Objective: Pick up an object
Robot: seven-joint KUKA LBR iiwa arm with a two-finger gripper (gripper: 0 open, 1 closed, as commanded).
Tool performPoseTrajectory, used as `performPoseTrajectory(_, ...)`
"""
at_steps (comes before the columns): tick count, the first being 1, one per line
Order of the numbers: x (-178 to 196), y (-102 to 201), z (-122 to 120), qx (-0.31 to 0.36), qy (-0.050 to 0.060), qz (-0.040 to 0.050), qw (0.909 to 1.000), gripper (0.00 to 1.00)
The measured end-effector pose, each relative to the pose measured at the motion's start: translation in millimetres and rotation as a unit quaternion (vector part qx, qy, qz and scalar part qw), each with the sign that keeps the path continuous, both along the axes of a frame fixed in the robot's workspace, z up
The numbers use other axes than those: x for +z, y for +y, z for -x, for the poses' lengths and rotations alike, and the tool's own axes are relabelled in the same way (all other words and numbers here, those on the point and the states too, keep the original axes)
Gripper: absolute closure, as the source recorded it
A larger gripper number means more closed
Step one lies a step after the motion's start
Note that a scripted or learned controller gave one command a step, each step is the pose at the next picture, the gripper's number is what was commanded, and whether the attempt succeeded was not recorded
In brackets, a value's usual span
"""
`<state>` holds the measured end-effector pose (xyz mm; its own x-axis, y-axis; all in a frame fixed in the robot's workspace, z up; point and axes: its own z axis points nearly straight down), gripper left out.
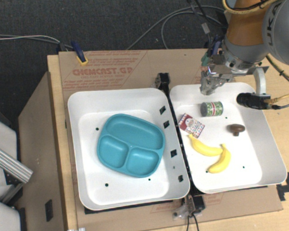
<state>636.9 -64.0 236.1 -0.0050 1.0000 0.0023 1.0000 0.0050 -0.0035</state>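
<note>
In the right bin lie a small green can on its side, a red and white packet, a yellow banana and a small brown object. My gripper hangs over the bin's far edge, just above and behind the green can, with nothing visibly between its fingers. The left bin holds a teal divided plate.
A black divider runs between the two bins. A black cylindrical part with a cable sticks out at the right bin's far right. Cardboard lies behind the bins, with a blue and yellow clamp at its far left.
</note>
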Motion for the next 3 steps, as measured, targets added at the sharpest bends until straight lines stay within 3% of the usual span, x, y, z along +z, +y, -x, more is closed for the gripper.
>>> performPoseTrajectory(1, -11.0, 56.8, 15.2, 0.0, 0.0, -0.0003, 1.0, 1.0)
performPoseTrajectory(3, 2.2, 145.6, 48.7, 0.0, 0.0, 0.0, 1.0, 1.0)
